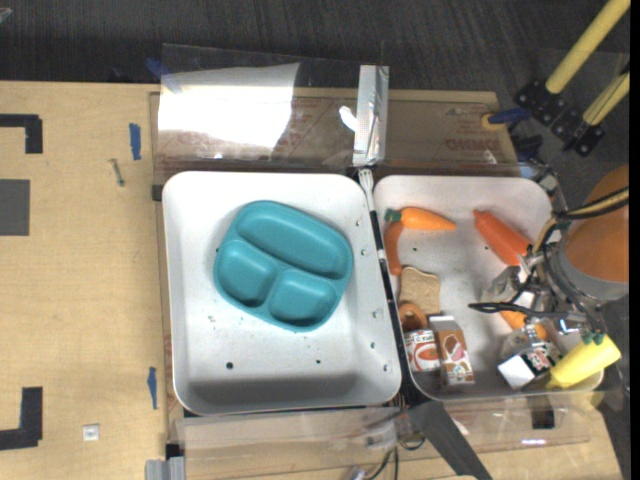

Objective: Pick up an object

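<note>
One carrot (pixel 502 234) beside gripper (pixel 520 293), right bin (pixel 455 190)

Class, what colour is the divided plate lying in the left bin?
Teal, plain and unpatterned: the plate shows best in the camera view.

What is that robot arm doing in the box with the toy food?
The arm's end effector is down in the right bin, among toy carrots, a slice of toy bread and a small carton. It is trying to pick something up, but nothing is clearly held. The left bin holds a teal divided plate.
</note>
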You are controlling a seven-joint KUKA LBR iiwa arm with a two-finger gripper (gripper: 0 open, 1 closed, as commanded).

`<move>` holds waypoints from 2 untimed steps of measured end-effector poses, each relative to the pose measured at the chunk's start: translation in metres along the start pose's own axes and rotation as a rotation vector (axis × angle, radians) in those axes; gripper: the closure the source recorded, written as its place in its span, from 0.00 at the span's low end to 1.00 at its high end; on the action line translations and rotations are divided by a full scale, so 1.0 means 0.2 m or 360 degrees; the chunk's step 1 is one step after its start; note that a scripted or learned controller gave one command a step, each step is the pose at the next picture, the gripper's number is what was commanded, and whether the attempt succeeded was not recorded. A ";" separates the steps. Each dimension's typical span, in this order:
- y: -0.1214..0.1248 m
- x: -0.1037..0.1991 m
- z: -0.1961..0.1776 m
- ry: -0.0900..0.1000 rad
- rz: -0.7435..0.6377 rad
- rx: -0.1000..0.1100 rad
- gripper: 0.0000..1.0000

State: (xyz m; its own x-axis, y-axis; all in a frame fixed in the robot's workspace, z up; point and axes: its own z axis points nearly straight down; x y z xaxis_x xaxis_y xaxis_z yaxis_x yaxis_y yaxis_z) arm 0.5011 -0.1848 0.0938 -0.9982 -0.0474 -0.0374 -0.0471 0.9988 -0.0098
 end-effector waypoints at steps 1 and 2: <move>-0.05 0.02 0.00 -0.0007 0.0026 -0.0013 0.00; -0.07 -0.01 0.00 0.0008 -0.0054 -0.0023 0.00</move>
State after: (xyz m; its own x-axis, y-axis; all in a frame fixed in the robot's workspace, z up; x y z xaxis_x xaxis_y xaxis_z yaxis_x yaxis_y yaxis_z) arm 0.5036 -0.1981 0.0931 -0.9962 -0.0813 -0.0323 -0.0814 0.9967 0.0032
